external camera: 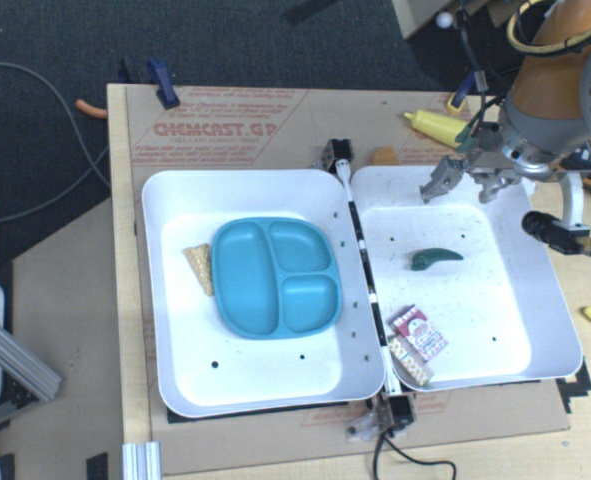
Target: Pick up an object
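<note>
While the hand (pixel 467 180) is held wide and empty at the upper right of the frame, nothing has been picked; the green object (pixel 434 258) lies below it in the right bin (pixel 535 308), to be grasped.

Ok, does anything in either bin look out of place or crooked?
Two small things. A tan cracker-like piece is wedged partly under the blue divided plate in the left bin. In the right bin, the small red-and-white packet lies askew against the near-left wall.
</note>
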Robot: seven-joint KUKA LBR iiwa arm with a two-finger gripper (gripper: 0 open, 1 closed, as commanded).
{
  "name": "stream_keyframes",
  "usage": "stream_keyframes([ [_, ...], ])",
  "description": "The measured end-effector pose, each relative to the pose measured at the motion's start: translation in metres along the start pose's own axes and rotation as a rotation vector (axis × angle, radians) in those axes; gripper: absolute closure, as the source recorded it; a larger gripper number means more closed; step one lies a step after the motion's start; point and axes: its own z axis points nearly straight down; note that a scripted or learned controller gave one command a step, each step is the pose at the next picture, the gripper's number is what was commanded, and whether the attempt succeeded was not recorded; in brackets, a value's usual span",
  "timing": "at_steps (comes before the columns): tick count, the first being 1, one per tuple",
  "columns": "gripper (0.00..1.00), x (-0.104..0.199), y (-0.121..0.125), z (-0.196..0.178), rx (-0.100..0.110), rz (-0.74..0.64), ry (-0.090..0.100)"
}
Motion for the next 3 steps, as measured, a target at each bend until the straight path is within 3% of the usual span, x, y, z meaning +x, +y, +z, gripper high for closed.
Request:
stream_keyframes([
  [1,0.00,0.004,-0.030,0.119,-0.001,0.001,0.000],
  [2,0.00,0.028,0.039,0.118,-0.003,-0.001,-0.001],
  [3,0.00,0.076,0.039,-0.004,-0.005,-0.002,-0.001],
])
